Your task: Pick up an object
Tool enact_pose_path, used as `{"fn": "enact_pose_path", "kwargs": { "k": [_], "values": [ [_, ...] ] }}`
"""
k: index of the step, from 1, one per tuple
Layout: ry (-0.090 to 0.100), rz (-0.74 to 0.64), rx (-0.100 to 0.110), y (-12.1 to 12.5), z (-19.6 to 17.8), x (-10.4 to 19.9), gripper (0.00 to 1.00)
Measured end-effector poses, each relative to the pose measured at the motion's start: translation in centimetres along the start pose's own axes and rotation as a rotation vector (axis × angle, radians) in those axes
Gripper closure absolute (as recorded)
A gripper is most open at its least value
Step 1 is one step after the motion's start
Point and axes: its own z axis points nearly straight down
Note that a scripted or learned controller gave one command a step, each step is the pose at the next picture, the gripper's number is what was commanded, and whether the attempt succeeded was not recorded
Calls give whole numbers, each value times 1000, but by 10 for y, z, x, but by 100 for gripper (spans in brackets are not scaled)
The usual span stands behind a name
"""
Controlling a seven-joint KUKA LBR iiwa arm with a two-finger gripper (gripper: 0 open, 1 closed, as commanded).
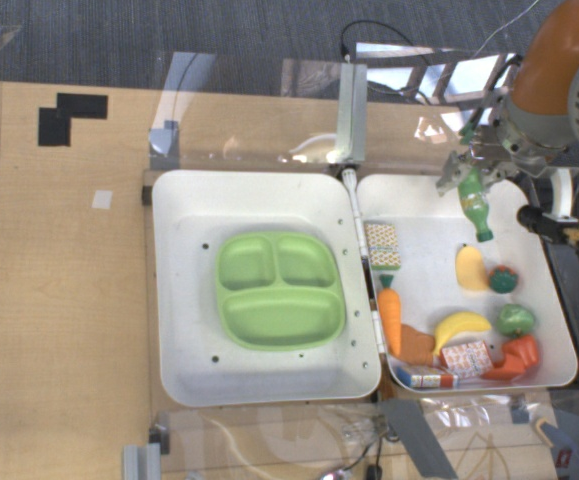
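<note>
The grey arm with its orange band (569,43) is reaching in from the right, and its tool (472,178) is hanging over the far part of the right white bin (424,218), pinching a small green plastic bottle (476,206) by its upper end; the bottle is tilting, its cap pointing down toward the bin floor, and appears lifted clear of it. Just near of the bottle, a yellow lemon-shaped toy (470,267) is lying beside a small red-and-green ball-like toy (503,279). Along the bin's left wall, a patterned rectangular packet (382,245) is sitting far of an orange toy carrot (390,320). In the near right corner, a yellow toy banana (462,325), a round green toy (516,318), a red toy (517,356) and a small printed carton (465,357) are crowding together. The left white bin (184,268) is holding a light green divided plastic tray (280,290). Both bins are resting on the wooden desk (59,298).
</note>
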Motion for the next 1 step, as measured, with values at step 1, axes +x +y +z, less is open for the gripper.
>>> {"fn": "enact_pose_path", "kwargs": {
  "k": [1],
  "values": [
    [1, 45, 4, -1, -3, 67, 100]
  ]
}}
